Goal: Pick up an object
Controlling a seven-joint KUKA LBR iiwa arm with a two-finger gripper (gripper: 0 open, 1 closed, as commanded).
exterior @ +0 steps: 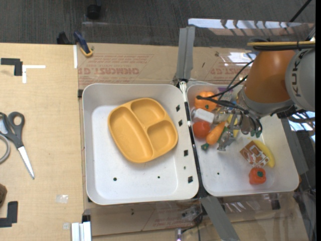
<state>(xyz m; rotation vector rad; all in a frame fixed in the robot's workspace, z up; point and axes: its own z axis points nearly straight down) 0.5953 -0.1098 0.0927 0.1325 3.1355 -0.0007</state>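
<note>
Down in the right bin: end effector among the toy food

Two shallow white plastic bins sit side by side on the pale wooden table (40, 134). The left bin (100, 185) holds a smooth, rounded yellow-orange divided plate (143, 129) with three compartments, lying flat and tilted diagonally. The right bin (281, 182) holds a clutter of small glossy toy foods. The grey arm with its broad orange band (268, 77) reaches in from the right, and the metallic end effector (228, 134) hangs low over the middle of this bin, trailing thin wires. Whether it is clenched or released cannot be told, since the tips are lost in the clutter. Just beside it on the left lie a tapered orange carrot (215, 133) and a round red tomato (201, 129), with a white block (203, 116) above them and an orange fruit (206, 100) at the far wall. Toward the bin's right lie a patterned packet (253, 154) touching a curved yellow banana (267, 153), and a small red-orange fruit with a green top (258, 176) near the front wall. Steel scissors (20, 139) with grey handles lie on the table, well apart
</note>
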